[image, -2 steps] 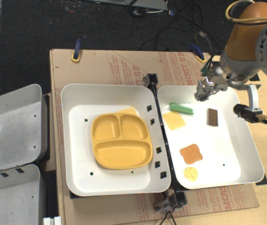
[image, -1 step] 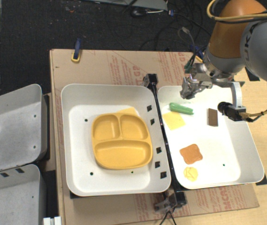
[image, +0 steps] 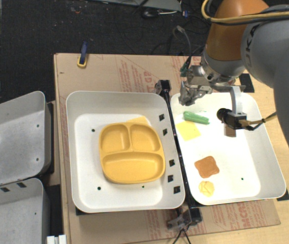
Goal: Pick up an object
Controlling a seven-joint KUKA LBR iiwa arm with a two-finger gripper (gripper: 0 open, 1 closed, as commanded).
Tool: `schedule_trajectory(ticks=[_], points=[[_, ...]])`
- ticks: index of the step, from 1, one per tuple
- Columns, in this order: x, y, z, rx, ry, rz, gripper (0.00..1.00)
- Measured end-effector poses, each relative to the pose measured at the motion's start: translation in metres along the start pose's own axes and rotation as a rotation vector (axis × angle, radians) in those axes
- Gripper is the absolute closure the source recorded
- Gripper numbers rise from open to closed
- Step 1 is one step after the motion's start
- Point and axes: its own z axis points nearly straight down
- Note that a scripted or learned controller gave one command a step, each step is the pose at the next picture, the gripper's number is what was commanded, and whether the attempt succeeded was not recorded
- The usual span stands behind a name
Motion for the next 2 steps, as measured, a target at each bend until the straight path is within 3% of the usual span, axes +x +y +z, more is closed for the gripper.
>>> schedule_trajectory(ticks=[2], points=[[0.105, -0.012, -0.004, 0.000, 0.000, 0.000, 1.00]])
